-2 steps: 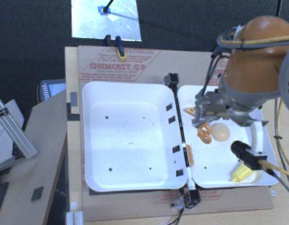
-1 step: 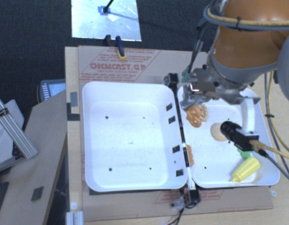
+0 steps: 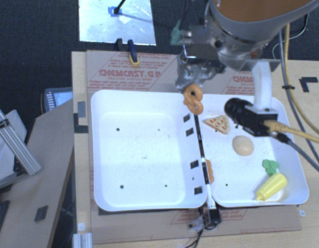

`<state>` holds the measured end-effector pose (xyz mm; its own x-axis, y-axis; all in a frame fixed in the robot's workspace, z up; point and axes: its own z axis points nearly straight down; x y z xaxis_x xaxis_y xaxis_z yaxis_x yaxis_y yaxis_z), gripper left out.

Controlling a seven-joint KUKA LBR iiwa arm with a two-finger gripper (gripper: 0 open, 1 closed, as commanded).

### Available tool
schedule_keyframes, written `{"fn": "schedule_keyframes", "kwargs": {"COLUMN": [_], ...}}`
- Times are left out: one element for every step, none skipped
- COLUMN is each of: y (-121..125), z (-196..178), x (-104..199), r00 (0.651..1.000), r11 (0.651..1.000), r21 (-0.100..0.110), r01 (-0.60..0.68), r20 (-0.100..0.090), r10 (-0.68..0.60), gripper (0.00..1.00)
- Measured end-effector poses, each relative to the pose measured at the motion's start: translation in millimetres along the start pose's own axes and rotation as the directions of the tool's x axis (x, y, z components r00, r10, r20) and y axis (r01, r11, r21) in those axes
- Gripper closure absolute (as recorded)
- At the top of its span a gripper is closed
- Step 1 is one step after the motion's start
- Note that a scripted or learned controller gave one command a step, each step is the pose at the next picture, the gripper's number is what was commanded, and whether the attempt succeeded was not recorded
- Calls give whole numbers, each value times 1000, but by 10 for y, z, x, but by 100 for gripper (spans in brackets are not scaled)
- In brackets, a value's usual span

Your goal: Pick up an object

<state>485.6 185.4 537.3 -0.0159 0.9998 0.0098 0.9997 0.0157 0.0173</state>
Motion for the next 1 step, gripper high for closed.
{"fn": "schedule_keyframes", "kwargs": {"y": [6], "z": [85], "x": [-62], "r00": [1000], "r11": [1000], "r21": [15], "r01": [-11], "r20": [9], "r10": [11], "gripper": [0]}}
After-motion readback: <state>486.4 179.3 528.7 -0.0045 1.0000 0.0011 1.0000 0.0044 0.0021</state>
